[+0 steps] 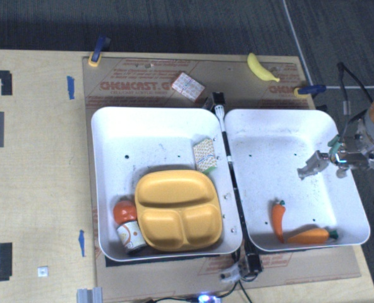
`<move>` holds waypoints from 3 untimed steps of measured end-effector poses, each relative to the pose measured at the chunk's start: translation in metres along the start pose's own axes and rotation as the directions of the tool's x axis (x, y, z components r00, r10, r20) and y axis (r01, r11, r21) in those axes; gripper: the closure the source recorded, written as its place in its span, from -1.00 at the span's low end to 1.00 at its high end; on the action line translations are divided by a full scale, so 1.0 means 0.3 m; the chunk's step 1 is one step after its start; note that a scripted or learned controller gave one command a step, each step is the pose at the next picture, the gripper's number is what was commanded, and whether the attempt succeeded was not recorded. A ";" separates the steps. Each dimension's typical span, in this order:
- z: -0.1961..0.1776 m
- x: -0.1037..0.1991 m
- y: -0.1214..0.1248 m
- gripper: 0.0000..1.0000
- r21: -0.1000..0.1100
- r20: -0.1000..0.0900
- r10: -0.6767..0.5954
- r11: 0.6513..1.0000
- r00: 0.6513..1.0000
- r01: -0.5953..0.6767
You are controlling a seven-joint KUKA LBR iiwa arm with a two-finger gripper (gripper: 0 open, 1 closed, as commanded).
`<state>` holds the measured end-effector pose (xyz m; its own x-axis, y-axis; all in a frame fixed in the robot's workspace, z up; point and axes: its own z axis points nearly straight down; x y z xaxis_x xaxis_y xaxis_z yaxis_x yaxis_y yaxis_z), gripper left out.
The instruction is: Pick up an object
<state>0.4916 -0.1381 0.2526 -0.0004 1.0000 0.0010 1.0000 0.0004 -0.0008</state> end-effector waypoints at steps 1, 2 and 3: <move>0.385 0.046 -0.041 -1.00 0.000 0.000 0.001 1.000 1.000 -0.001; 0.556 0.147 -0.038 -1.00 -0.003 0.000 0.000 1.000 1.000 0.000; 0.522 0.148 -0.035 1.00 -0.006 0.000 0.001 1.000 1.000 -0.001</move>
<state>0.4810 -0.0935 0.0960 0.0008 1.0000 0.0006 1.0000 -0.0008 0.0053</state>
